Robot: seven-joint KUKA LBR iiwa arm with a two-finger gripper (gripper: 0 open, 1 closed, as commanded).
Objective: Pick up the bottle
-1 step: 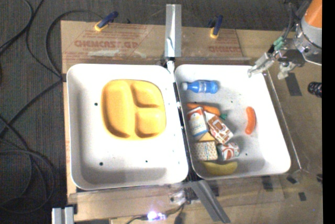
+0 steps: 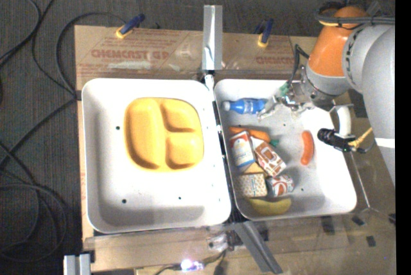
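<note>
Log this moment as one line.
task: pick bottle | bottle: lying in right bin | end effector: beside bottle | grasp: not seen

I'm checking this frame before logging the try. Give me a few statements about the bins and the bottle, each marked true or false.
1. The bottle lies on its side in the right bin. True.
2. The yellow tray sits in the right bin. False: it sits in the left bin.
3. The gripper is over the left bin. False: it is at the right bin's far edge, just beside the bottle.
4. A banana lies at the right bin's near edge. True.
5. The bottle stands on the yellow tray. False: it lies in the right bin.
</note>
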